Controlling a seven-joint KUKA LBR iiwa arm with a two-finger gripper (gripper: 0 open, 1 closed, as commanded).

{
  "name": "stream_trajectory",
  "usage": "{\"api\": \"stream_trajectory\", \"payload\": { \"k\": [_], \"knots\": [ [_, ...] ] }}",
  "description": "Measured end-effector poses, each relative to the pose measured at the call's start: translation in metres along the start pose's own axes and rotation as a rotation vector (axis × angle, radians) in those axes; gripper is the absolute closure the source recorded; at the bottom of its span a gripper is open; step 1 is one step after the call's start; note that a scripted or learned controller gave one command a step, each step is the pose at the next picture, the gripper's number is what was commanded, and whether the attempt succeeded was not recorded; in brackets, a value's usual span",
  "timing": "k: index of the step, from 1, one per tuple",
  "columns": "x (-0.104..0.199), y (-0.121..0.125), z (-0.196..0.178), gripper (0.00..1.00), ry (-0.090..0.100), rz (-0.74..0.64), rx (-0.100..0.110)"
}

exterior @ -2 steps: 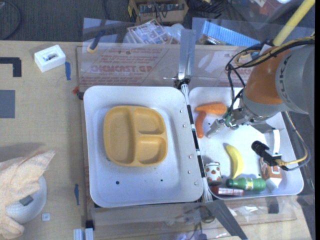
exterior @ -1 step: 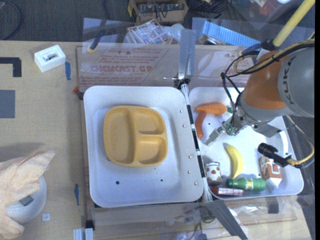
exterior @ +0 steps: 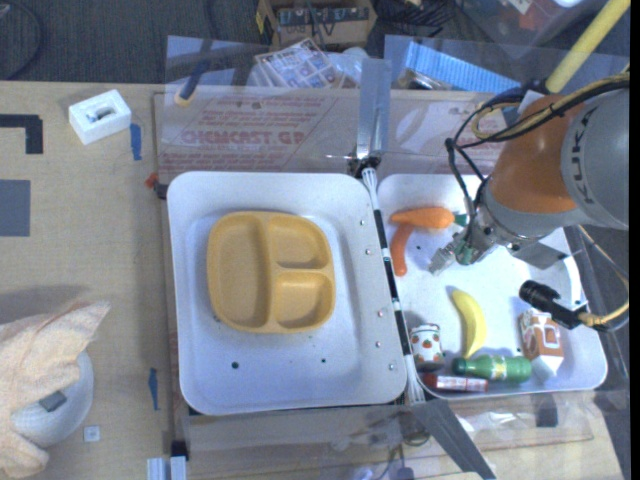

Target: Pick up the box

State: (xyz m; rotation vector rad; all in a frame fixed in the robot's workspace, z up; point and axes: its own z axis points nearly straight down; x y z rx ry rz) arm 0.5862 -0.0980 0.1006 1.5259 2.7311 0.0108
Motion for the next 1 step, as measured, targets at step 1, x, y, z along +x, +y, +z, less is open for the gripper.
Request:
{"api": "stream_trajectory", "payload": {
  "k": [1],
  "knots": [
    [-0.0014, -0.0190, 0.0110, 1.00, 0.004, 0.264, 0.005]
  ]
}}
